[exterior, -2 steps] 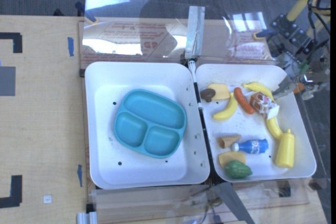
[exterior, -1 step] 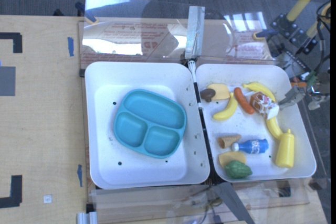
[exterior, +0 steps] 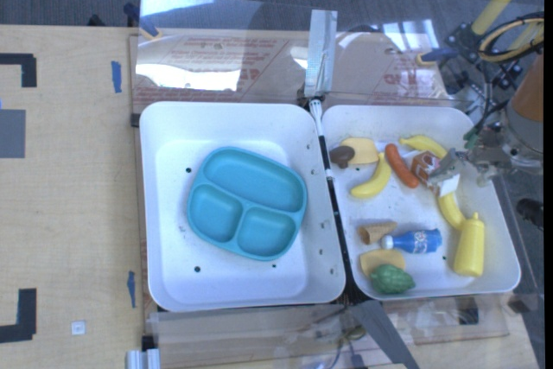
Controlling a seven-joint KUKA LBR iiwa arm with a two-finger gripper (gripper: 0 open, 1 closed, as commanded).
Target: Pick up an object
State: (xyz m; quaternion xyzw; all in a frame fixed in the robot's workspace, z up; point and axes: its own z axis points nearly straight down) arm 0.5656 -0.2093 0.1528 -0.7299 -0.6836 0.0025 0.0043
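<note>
Bench with two shallow white bins side by side, seen from above at a slant. The left bin [exterior: 164, 264] holds one blue divided plate [exterior: 246, 201] with three compartments, lying flat near the bin's middle.

The right bin [exterior: 510, 259] holds the loose items, counted as follows: three yellow bananas (one [exterior: 373, 180] left of centre, one [exterior: 423, 143] near the far wall, one [exterior: 450, 208] toward the right side); one red sausage [exterior: 400, 165] between the first two bananas; one dark brown piece [exterior: 342, 155] touching a pale yellow wedge [exterior: 363, 150]; one yellow squeeze bottle [exterior: 469, 245] at the right; one blue bottle [exterior: 415, 241] lying on its side; one tan cone [exterior: 376, 232] just beside that bottle's cap; one yellow block [exterior: 381, 260]; one green vegetable [exterior: 392, 279] at the near edge.

The gripper [exterior: 449, 171] sits low over the right bin, beside a small red-and-white item [exterior: 423, 168]. Whether its fingers are apart or together cannot be told (they are blurred against the clutter).
</note>
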